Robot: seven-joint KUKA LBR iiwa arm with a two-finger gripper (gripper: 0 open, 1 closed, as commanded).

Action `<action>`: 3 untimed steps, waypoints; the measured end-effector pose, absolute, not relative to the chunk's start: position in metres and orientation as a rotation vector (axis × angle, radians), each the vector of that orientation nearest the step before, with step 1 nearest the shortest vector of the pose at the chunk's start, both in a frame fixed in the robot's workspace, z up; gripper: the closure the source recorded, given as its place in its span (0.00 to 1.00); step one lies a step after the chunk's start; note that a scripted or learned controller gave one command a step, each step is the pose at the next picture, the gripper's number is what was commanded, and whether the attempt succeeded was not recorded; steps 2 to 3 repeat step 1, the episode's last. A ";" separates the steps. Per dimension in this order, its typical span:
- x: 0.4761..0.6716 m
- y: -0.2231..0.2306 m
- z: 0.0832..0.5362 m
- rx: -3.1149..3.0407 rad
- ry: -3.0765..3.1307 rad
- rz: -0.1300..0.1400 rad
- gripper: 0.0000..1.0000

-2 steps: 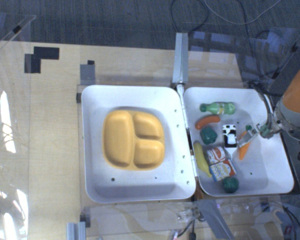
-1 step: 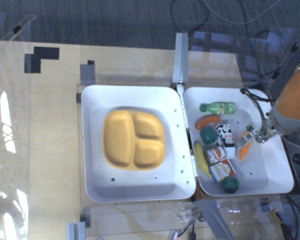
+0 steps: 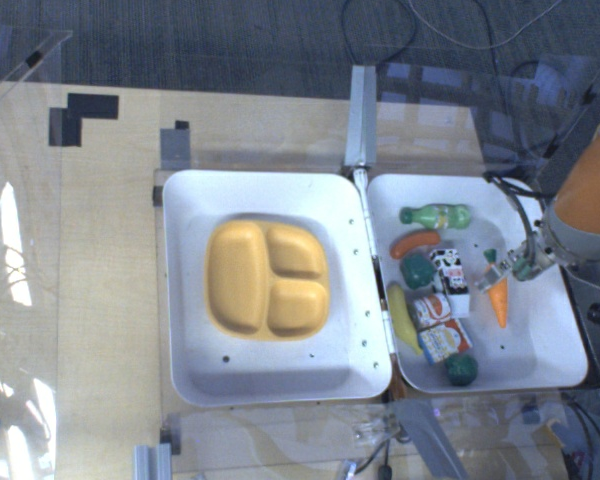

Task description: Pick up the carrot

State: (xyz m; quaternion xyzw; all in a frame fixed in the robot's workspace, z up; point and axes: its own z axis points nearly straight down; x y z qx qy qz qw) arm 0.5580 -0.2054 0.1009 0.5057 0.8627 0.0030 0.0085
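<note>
The carrot (image 3: 499, 303), small and orange, lies in the right bin (image 3: 540, 363), right of the pile of food items and pointing toward the bin's near side. My gripper (image 3: 510, 264) hangs just above the carrot's top end, reaching in from the right below the orange wrist band. Its fingertips are close to the carrot's upper tip; I see nothing gripped between them.
In the right bin also lie a green bottle (image 3: 437, 215), a red sausage (image 3: 415, 243), a banana (image 3: 402, 318), a small milk carton (image 3: 447, 270), snack packets (image 3: 442, 340) and dark green items (image 3: 461, 369). The left bin (image 3: 185, 298) holds a yellow divided tray (image 3: 268, 277).
</note>
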 end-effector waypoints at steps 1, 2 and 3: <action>0.529 -0.183 0.194 1.914 2.483 0.005 1.00; 0.529 -0.183 0.194 1.914 2.483 0.005 1.00; 0.529 -0.183 0.194 1.914 2.483 0.005 1.00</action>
